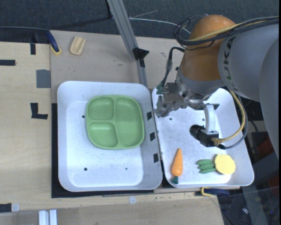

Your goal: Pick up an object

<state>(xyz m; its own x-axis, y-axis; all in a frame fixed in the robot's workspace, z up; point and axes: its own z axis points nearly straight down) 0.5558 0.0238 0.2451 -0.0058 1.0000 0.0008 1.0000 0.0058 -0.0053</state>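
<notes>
**Arm positioned over right bin, toys not yet engaged**

The bench (18, 139) carries two shallow white bins side by side; all positions below are given relative to the right bin (241, 172).

The arm (243, 46) reaches in over the far half of the right bin, its wrist angled down toward that bin's far-left corner. This posture suits a descent onto the bin floor.

The left bin (70, 172) touches the right bin along its left wall. It holds a green divided plate (115, 121), lying flat and well apart from the arm.

The claw (165, 104) hangs at the right bin's far-left corner, above bare floor. Whether it is wide or narrow cannot be told; nothing is seen in its grasp.

The candidate objects lie along the right bin's near edge: a yellow round toy (225, 164) toward the near-right, a green pod toy (205, 165) touching it, and a carrot toy (177, 161) nearer the left wall. The claw is well apart from all three, so the pick is judged not yet begun.
</notes>
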